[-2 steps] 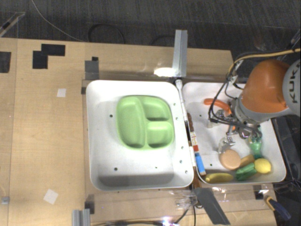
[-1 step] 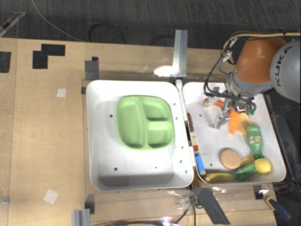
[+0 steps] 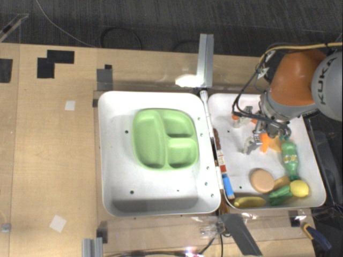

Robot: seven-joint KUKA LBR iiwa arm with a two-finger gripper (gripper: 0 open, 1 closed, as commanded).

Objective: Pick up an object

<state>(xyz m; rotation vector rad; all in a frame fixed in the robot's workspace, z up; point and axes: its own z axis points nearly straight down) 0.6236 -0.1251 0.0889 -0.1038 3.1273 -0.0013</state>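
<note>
Camera view is showing you the gripper hanging low in the right bin, over an orange toy; whether it is gripping, you cannot tell. The toy is looking light, stiff and slick, so you are best pinching its narrow middle. Smooth white floor; clutter is crowding the near corner.

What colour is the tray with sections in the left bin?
Light green: the divided tray, seen clearly in the camera view.
</note>
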